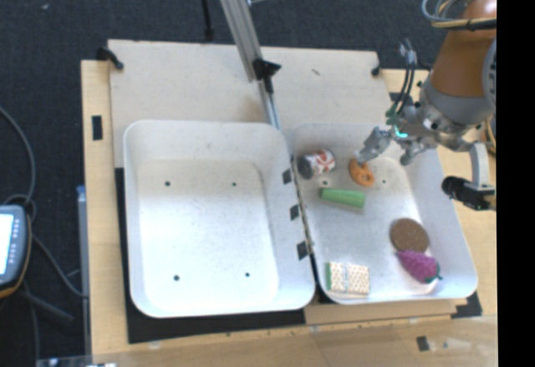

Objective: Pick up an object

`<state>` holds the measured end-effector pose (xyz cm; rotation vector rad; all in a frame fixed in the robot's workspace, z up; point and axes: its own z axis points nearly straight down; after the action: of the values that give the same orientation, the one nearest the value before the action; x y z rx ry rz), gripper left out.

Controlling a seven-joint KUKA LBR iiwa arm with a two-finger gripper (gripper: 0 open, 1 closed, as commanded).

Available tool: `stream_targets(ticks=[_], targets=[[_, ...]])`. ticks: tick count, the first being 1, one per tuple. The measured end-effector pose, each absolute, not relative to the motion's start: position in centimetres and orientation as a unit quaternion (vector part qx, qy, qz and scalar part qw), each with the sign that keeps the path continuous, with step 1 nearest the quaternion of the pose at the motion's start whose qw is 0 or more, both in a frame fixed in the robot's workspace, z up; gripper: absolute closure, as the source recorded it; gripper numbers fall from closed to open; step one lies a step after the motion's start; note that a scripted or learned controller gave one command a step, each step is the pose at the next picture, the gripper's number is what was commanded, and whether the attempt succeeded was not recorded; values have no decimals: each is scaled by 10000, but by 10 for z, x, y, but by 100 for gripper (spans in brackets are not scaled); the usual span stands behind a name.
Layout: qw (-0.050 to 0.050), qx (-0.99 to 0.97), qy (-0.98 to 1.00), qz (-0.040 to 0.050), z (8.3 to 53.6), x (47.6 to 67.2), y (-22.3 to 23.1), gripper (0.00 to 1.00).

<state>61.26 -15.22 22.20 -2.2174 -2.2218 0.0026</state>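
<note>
My gripper [391, 148] hangs over the far part of the right bin [456, 227], open, with nothing between its fingers. Its left finger [373, 143] is just above a small orange object [362, 174]. Left of that lies a red and white can [318, 162] on its side. A green block [343, 197] rests toward the bin's middle. Nearer the front are a brown disc [409, 234], a magenta object [418, 265] and a cream and green packet [349, 277].
The left bin [201, 219] stands beside the right one, parted by a raised rim. A slanted metal pole [242, 22] rises from the bench behind the bins. The arm's grey and orange body [460, 73] enters from the right.
</note>
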Motion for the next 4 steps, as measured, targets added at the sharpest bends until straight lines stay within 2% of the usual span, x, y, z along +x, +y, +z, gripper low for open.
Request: stream_targets(ticks=[1,2,3,4], targets=[[-5,-7061,-7081,-3,224,614,-152,0],[12,-7073,-7069,22,163,608,-152,0],[4,-7081,-7062,17,120,609,-157,0],[-44,-7088,-7054,-22,105,613,-158,0]])
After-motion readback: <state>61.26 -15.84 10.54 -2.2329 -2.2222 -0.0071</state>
